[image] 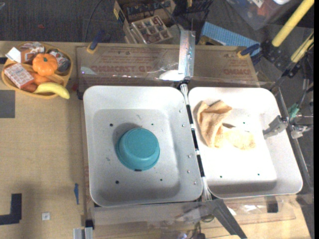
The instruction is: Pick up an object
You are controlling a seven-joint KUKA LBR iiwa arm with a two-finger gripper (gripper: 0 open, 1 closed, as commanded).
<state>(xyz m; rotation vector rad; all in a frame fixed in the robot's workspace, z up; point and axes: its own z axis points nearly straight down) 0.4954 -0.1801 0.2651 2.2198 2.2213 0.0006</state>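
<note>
I observed a teal bowl point(138, 149) upside down in the left bin point(99, 103) and a crumpled tan cloth point(219, 126) in the right bin point(269, 176). The claw point(279, 126) hung at the right bin's right edge; whether it gripped anything, I could not tell.
</note>
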